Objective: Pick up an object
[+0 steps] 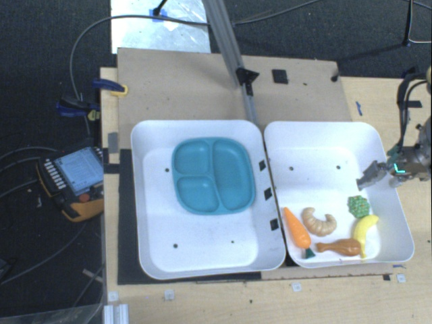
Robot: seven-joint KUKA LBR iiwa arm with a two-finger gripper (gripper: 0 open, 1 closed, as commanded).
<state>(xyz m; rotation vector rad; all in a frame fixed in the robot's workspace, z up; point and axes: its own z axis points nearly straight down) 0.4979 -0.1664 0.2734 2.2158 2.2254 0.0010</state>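
The right bin holds several toy foods along its near side: an orange carrot, a beige croissant, a green broccoli, a yellow banana and a brown drumstick. My gripper hangs over the right bin's right side, just above and slightly right of the broccoli, apart from all the foods. Nothing shows in its grasp.
In the left bin lies a blue divided plate. A grey pole slants across the bench behind the bins. Cables and a handheld device lie off the bench to the left.
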